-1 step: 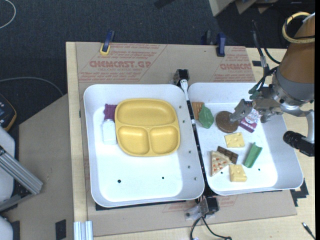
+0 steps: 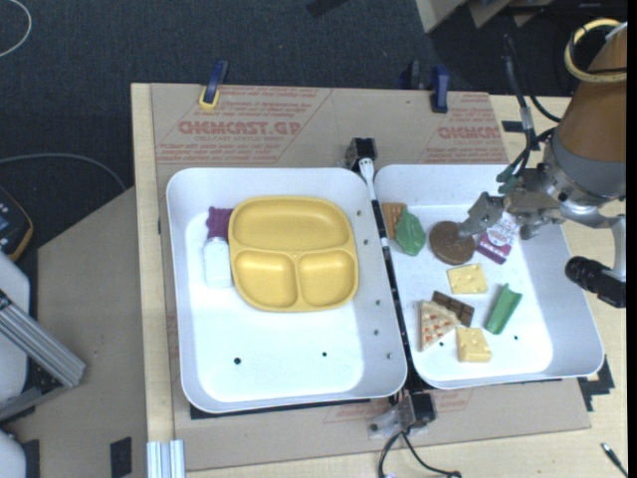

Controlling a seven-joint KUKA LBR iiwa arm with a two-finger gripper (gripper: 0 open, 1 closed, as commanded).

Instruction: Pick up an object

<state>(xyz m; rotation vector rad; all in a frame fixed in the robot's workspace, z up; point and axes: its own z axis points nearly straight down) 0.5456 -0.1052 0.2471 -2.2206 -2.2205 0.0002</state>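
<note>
My gripper (image 2: 501, 219) hangs over the upper part of the right bin (image 2: 567, 357), open, with its grey fingers spread to either side. Directly beneath it lies a small pink and white packet (image 2: 500, 239), not gripped. A brown round cookie (image 2: 453, 242) sits just left of the gripper. Further left lie a green pepper (image 2: 409, 233) and an orange cracker (image 2: 393, 213). Lower in the bin are a yellow cheese square (image 2: 468, 280), a green pickle (image 2: 503, 309), a pizza slice (image 2: 432, 324), a dark chocolate piece (image 2: 454, 307) and a second cheese block (image 2: 473, 346).
The left bin (image 2: 289, 376) holds a yellow divided plate (image 2: 294, 252), with a white bottle (image 2: 216, 262) and its purple cap (image 2: 218, 221) beside the plate's left edge. A black clamp (image 2: 361, 152) stands between the bins at the back. The arm's orange band (image 2: 597, 98) rises at right.
</note>
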